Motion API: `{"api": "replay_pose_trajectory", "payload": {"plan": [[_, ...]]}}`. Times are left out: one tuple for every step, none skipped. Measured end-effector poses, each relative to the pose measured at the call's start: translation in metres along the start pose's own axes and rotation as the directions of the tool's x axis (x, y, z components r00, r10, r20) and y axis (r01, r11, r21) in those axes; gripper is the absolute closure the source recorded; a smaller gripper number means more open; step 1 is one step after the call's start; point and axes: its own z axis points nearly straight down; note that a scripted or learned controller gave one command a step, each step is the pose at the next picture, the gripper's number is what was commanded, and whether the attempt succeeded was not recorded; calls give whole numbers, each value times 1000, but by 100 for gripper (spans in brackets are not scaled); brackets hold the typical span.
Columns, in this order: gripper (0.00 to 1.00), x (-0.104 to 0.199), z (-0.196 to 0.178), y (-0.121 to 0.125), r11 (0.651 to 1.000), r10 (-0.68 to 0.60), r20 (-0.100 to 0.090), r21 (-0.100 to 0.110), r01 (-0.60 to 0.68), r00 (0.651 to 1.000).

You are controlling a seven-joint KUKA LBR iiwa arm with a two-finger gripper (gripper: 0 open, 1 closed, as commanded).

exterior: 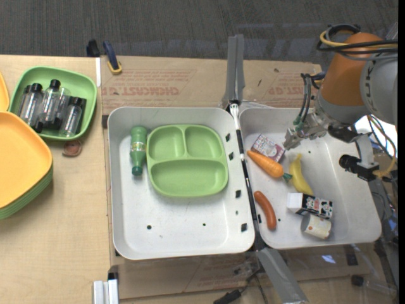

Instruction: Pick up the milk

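The milk (311, 205) is a small carton with a black-and-white cow pattern. It lies on its side in the front part of the right bin (354, 233). My gripper (295, 137) hangs over the back of that bin, above and to the left of the milk and well apart from it. It is just right of a pink snack packet (267, 148) and just behind the banana (300, 177). Nothing is visibly held in it.
The right bin also holds a carrot (266, 164), a sausage (265, 209) and a beige block (317, 228) just in front of the milk. In the left bin (126, 233) are a green divided plate (187, 160) and a green bottle (137, 149). A green tray of bottles (54, 103) and stacked yellow plates (22, 166) sit on the bench at left.
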Motion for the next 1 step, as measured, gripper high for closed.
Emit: {"api": "replay_pose_trajectory", "payload": {"plan": [[100, -28, -2, 6, 912, 411, 1, 1, -411, 912]]}}
